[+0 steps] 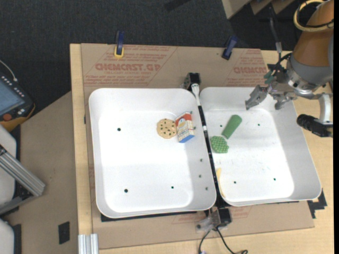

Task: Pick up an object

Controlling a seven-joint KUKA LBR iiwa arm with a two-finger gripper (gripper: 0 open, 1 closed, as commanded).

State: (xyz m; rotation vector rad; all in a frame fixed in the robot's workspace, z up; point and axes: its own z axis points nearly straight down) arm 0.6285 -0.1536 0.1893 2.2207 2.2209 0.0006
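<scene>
A green brush-like object (226, 133) lies in the right bin (296, 163), its round head near the bin's left wall and its handle pointing up and right. A round cookie (166, 128) and a small milk carton (185, 127) rest side by side in the left bin (132, 184), toward its right side. My gripper (266, 97) hangs over the upper part of the right bin, up and to the right of the green object and apart from it. Its two fingers are spread open with nothing between them.
A small yellow bit (218, 172) shows at the right bin's left wall, lower down. A black divider strip (204, 136) runs between the bins. Clamps (119, 44) hold the cardboard base at the back edge.
</scene>
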